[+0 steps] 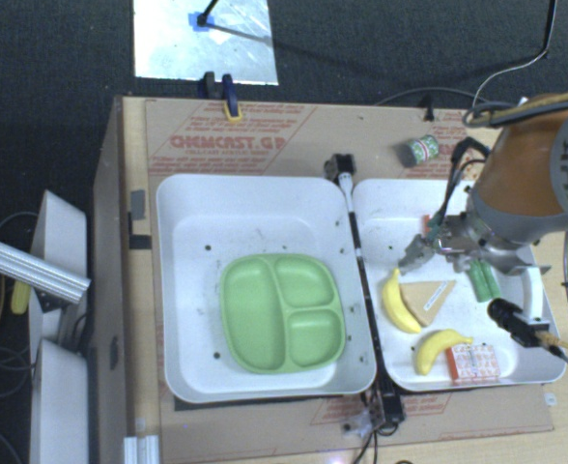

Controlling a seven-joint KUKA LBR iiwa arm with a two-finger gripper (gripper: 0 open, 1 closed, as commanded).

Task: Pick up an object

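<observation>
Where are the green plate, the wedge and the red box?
Green plate (282, 312), camera view, on the ridge between its compartments.
Wedge (426, 298), camera view, middle of its tan face.
Red box (473, 362), camera view, its top face.

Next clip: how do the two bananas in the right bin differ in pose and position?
The upper banana stands nearly upright in the view, beside the divider; the lower banana lies more crosswise, nearer the right bin's front edge. The upper one borders a tan wedge; the lower one sits against a small red-and-white box. The upper is closer to the gripper. Both are yellow, curved and similar in size.
</observation>
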